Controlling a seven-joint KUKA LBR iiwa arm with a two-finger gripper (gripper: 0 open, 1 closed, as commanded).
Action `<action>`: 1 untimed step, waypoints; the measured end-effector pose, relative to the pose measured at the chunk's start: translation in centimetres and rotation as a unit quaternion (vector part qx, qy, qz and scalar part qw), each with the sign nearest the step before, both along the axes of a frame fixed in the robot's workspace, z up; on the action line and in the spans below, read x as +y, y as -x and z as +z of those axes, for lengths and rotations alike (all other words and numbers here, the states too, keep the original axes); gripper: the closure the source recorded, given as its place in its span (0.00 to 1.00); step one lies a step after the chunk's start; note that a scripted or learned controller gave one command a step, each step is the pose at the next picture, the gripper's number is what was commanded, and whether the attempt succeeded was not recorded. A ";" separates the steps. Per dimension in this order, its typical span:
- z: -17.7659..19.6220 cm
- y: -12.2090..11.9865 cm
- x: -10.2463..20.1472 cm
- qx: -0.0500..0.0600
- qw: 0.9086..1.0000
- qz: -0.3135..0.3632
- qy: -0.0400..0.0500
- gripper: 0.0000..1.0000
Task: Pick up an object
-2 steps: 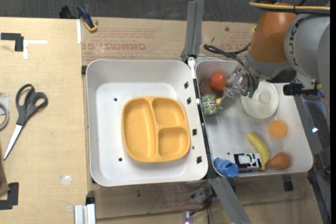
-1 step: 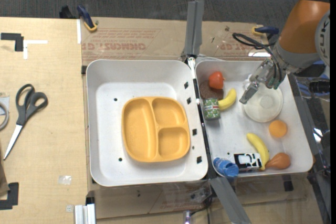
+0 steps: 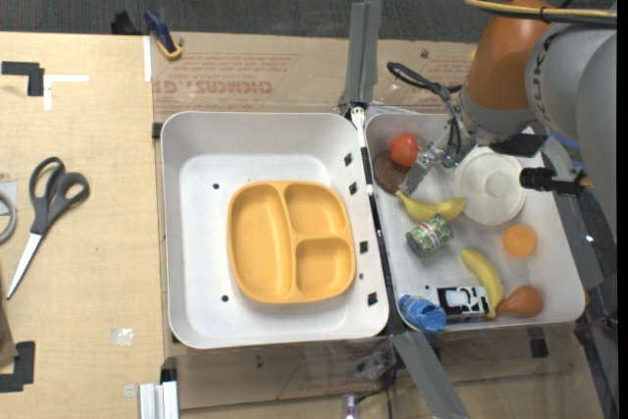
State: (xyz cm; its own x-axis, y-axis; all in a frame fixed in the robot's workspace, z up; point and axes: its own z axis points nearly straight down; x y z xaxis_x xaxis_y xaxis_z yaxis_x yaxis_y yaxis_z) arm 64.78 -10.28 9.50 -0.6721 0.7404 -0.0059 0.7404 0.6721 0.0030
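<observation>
The right bin (image 3: 564, 270) holds several small objects. A red tomato (image 3: 403, 149) lies at its far left, beside a brown item (image 3: 387, 175). A yellow banana (image 3: 432, 207) lies in front of them, then a green can (image 3: 429, 235). A second banana (image 3: 484, 276), an orange ball (image 3: 519, 239), an orange-brown pear shape (image 3: 523, 300), a black-and-white box (image 3: 461, 300) and a blue item (image 3: 423, 313) lie nearer the front. My gripper (image 3: 424, 168) hangs low over the far left part of this bin, just right of the tomato and above the first banana. Nothing shows in its grasp.
The left bin (image 3: 186, 231) holds a yellow divided plate (image 3: 291, 240). The arm's white wrist (image 3: 491, 186) and orange band (image 3: 505, 64) cover the right bin's far right part. Scissors (image 3: 44, 206) lie on the bench at the left.
</observation>
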 end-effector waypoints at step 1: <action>-0.3 4.3 -0.6 0.003 0.999 -0.043 -0.001 0.00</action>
State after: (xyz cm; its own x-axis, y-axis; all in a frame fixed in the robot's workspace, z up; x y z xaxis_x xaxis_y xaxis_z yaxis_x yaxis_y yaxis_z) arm 60.45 -10.92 9.23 -0.6053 0.7960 -0.0017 0.7960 0.6053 -0.0004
